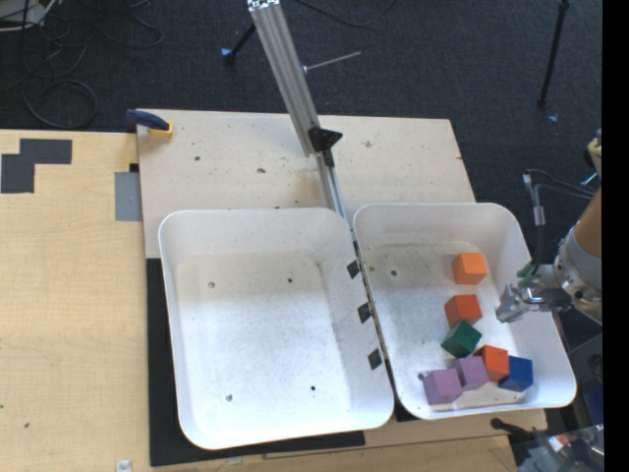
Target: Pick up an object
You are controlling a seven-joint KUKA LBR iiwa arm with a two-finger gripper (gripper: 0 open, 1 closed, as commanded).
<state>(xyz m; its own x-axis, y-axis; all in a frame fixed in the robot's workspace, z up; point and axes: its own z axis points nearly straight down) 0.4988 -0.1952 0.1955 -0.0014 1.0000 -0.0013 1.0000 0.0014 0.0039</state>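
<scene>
The left bin [197, 264], well to the left of the pincer, shows a scuffed white floor. A metal rail [295, 87] slants down from the top of the view to the seam between the 2 bins. The right bin [413, 234] holds 7 blocks, all to the left of the pincer or below it. Farthest from it are 2 purple blocks [454, 379], side by side and touching, near the bin's lower wall. Nearer, a green block [461, 339] sits tilted, just beneath a red-orange block [463, 309]. Above these, a lighter orange block [471, 267] stands alone, up and to the left of the pincer. Below the pincer, another orange block [496, 362] touches a blue block [519, 373] in the bin's lower right corner. The pincer [515, 302] hangs over the right side of that bin, near its rim; I cannot tell how far its tips are parted, and no block is seen between them.
</scene>
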